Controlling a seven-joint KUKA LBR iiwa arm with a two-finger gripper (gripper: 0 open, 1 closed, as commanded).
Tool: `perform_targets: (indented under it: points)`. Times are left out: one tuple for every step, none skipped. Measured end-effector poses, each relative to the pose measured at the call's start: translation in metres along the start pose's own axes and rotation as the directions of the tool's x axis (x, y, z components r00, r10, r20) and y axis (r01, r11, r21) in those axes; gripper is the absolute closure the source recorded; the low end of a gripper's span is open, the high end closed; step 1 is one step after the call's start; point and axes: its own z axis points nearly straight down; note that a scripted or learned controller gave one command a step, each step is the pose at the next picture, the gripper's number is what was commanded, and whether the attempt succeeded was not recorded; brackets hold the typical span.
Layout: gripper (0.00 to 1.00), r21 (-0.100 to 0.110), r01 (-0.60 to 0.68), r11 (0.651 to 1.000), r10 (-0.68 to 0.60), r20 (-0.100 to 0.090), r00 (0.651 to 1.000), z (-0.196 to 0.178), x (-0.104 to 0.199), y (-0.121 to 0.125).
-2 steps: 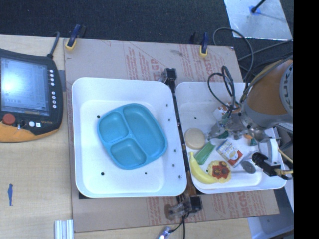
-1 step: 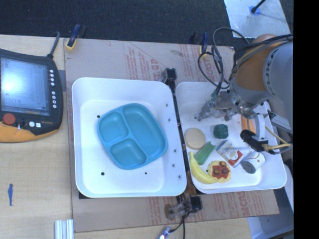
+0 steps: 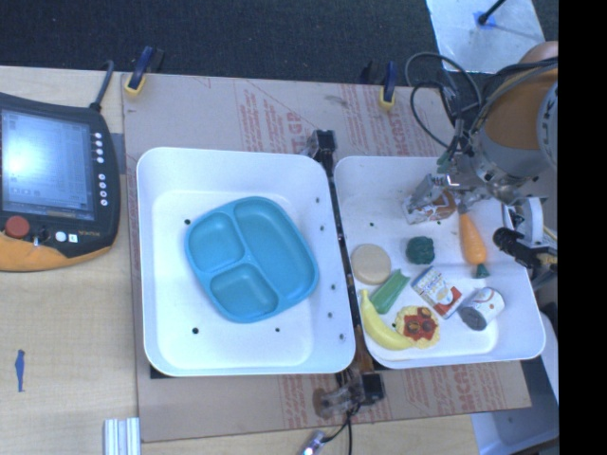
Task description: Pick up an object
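My gripper (image 3: 432,203) hangs over the upper part of the right bin (image 3: 379,183), its metallic fingers pointing left and down. Nothing shows clearly between them. An orange carrot (image 3: 471,238) lies just right of the gripper. Below it sit a dark green lump (image 3: 420,249), a round tan cookie (image 3: 371,263), a green block (image 3: 389,291), a small red-and-white carton (image 3: 437,291), a yellow banana (image 3: 377,324), a pizza slice (image 3: 418,324) and a grey-and-white piece (image 3: 479,308).
The left bin (image 3: 161,254) holds a blue three-compartment plate (image 3: 249,257). A teach pendant (image 3: 52,183) lies at the far left of the bench. Clamps and cables sit along the cardboard's edges.
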Motion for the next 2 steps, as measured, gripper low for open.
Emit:
perform_targets:
  points:
    - [0.0, 0.003, 0.004, 1.0, -0.004, 0.001, 1.0, 0.037, 0.049, -0.043]
    - [0.0, 0.001, 0.001, 1.0, -0.001, 0.0, 1.0, 0.036, 0.042, -0.005]
